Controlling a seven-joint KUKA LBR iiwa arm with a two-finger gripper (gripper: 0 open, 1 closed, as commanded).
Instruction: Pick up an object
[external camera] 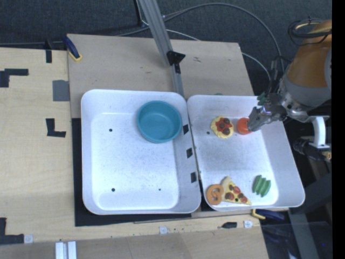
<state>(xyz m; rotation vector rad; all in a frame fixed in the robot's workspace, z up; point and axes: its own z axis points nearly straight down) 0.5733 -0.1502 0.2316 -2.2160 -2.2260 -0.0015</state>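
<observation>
Over the right bin (280, 150), near its upper right wall, I see the gripper (254, 120) lowered toward the floor, the grey arm with its orange band (312, 63) reaching in from the right. I cannot tell how the tool is set from this angle; its dark tip sits just beside, perhaps touching, a small red-orange round object (243, 126), and I cannot tell whether that piece is between anything or merely next to it. Just left of the red piece lies a small round toy pizza (222, 127) with red toppings, close enough that it crowds that side. Toward the near edge of the same bin I can make out a toy pretzel (214, 193) touching a toy pizza slice (235, 192), and off to their right a green toy vegetable (261, 185), well apart from the tool. Next door, the left bin (108, 166) carries a blue bowl (159, 121) upright near its upper right corner. A grey metal pole (159, 31) slants down from the top to the seam between the two bins, and cables (253, 31) loop across the bench behind the right bin toward the arm.
</observation>
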